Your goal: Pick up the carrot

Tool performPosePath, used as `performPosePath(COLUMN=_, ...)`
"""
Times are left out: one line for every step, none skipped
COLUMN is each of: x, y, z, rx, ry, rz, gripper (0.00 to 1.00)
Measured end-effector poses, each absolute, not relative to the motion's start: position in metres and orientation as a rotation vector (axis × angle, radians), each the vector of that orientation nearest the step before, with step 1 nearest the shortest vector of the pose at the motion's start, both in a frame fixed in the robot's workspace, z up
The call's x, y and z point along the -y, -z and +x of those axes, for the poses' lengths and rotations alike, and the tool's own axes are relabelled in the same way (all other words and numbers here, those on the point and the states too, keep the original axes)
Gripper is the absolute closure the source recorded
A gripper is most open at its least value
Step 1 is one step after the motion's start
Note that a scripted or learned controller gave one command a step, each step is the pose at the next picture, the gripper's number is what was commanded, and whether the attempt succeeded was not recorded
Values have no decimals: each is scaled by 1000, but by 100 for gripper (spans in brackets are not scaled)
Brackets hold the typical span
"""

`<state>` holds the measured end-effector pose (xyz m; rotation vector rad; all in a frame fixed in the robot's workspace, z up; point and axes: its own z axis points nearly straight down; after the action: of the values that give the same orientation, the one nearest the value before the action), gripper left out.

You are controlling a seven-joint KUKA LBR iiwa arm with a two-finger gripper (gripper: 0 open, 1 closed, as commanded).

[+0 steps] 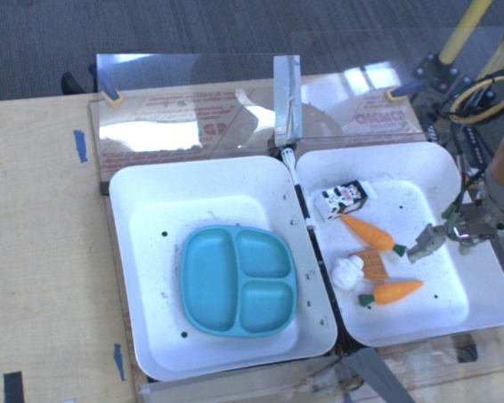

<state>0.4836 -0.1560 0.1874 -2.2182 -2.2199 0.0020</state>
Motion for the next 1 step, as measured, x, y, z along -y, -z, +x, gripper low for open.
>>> performPosePath(x=122, y=-89, z=577, rx=2266, ry=9, rz=-2190, gripper=0)
